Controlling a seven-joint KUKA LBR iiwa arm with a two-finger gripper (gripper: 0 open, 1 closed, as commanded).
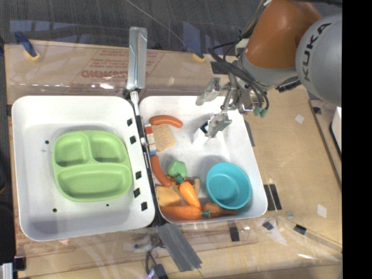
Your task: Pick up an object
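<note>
Fingers (210, 100) of the gripper (214, 108) stand apart, with white bin floor visible between them and nothing held. One finger shows near the upper rim of the right bin (256, 156); the other hangs lower, over the bare upper middle of that bin. Grey arm (317, 51) with its orange band enters from the right, wrist above the bin's far right corner.

Nearest object: a red-orange sausage (166, 121), lying flat, left of the fingers and apart from them. Just below it, a tan slice of bread (165, 137), close to the bin's left wall. No object lies directly under the fingers.

Lower in the same bin, well apart from the gripper:
- teal bowl (229, 185), upright, in the lower right part.
- second sausage (159, 171), long, running down along the left wall.
- small green piece (176, 170), just beside that sausage; I cannot tell what it is.
- carrot (188, 194), tilted, just below the green piece.
- another carrot (181, 213), flat along the near wall, its end reaching under the bowl's edge.
- pale yellow wedge (167, 197) between the long sausage and the carrots, touching them.

Left bin (23, 156): a green divided plate (92, 165) with three compartments, lying flat in the middle.
</note>
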